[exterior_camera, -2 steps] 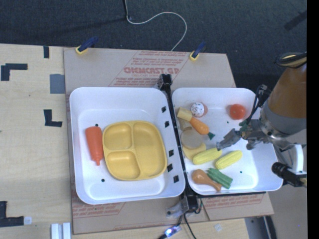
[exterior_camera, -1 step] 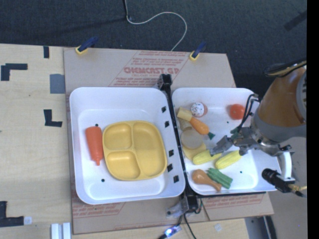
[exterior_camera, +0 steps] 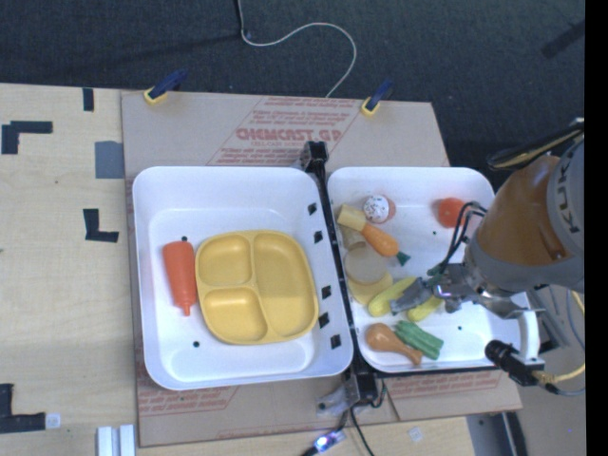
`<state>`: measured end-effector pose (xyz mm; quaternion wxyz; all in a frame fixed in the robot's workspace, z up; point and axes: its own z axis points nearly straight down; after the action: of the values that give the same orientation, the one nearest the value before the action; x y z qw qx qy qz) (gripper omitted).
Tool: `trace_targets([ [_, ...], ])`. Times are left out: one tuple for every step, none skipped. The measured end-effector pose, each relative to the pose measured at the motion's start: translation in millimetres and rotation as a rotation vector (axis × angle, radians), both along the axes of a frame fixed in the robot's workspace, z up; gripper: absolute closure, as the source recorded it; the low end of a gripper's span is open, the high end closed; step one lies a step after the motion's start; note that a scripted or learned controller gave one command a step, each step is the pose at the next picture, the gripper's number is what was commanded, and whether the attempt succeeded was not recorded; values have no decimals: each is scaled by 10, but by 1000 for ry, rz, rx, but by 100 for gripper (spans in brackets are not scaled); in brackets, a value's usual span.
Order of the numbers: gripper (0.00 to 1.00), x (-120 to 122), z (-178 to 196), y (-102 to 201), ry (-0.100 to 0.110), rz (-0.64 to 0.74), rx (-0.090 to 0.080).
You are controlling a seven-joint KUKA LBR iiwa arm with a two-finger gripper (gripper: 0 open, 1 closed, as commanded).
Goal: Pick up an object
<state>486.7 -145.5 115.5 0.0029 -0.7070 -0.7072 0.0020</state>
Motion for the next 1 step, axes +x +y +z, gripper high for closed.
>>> trace_targets([
  [0,-5,-327,9,-4,1,-1],
])
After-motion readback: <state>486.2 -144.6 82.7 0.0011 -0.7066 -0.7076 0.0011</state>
